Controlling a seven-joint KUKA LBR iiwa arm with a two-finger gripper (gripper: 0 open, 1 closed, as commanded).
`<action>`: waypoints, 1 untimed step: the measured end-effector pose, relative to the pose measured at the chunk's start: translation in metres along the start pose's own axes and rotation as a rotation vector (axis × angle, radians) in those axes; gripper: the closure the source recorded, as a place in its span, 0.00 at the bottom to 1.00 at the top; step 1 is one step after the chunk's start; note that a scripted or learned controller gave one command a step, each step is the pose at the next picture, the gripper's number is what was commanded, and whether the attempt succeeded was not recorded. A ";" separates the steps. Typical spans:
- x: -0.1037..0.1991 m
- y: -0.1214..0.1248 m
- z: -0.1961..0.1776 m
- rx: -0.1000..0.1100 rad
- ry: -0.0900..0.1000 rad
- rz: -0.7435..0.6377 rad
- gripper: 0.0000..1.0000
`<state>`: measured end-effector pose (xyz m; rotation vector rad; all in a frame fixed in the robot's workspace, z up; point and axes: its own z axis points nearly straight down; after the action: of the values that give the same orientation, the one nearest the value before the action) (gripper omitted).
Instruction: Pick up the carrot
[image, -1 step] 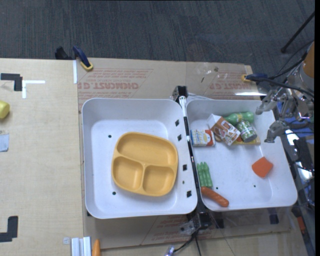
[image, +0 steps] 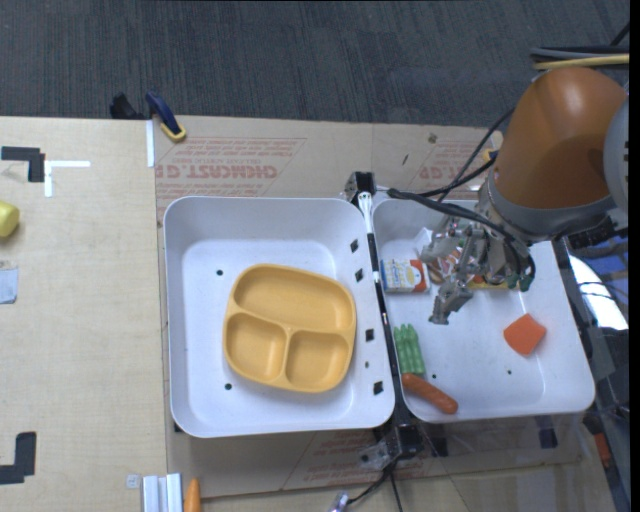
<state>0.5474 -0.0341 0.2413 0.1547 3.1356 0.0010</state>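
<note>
The carrot (image: 430, 393), a short orange-red stick, lies at the front left corner of the right bin (image: 560, 395), close to the front wall. My gripper (image: 447, 300) hangs over the middle left of that bin, below the orange wrist band, a good way behind the carrot and slightly to its right. It is apart from the carrot, and cables and metal parts clutter the gripper's tip.
A green vegetable (image: 408, 348) lies just behind the carrot. A small carton (image: 403, 274) sits left of the gripper and an orange block (image: 524, 334) to its right. The left bin (image: 190, 330) holds a yellow divided plate (image: 290, 327).
</note>
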 end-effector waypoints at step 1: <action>0.031 0.048 0.049 0.000 -0.001 0.118 0.00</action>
<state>0.5215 0.0166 0.1920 0.3396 3.1202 0.0007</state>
